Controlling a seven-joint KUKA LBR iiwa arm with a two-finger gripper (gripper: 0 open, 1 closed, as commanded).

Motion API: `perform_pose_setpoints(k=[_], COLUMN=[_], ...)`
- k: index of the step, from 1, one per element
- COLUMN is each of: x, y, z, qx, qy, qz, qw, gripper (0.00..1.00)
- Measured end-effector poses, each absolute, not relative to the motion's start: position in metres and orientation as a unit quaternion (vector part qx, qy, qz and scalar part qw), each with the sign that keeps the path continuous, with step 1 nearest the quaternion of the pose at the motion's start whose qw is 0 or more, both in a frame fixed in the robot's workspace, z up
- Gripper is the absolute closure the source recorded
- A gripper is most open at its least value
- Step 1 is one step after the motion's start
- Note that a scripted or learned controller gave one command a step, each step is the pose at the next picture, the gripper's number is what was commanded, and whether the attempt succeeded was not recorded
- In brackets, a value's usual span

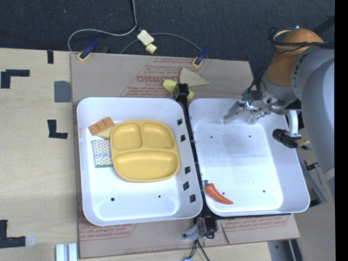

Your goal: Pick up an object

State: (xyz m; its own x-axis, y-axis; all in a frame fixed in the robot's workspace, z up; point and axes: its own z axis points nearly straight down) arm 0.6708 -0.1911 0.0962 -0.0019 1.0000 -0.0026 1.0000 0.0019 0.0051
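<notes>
An orange carrot-shaped toy (218, 194) lies at the near left corner of the right bin (244, 151). In the left bin (92, 200) a yellow divided plate (144, 150) rests in the middle, with a brown cracker-like piece (100, 126) and a small patterned white block (101, 153) beside its left edge. My gripper (242, 112) hangs over the far edge of the right bin, its fingers spread open and nothing between them. It is well apart from the carrot.
The grey arm with its orange band (288, 58) fills the right side above the right bin. A black divider with clips (187, 145) runs between the bins. Cables, a yellow clamp (176, 86) and a cardboard sheet (157, 72) lie behind the bins.
</notes>
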Motion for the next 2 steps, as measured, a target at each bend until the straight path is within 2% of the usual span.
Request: perform_pose_setpoints(k=[1, 2], x=[0.575, 0.621], y=[-0.118, -0.207], z=[0.087, 0.204], qx=[0.706, 0.708], qy=[0.708, 0.706], qz=[0.0008, 0.0016], qw=[0.003, 0.007], gripper=[0.00, 0.00])
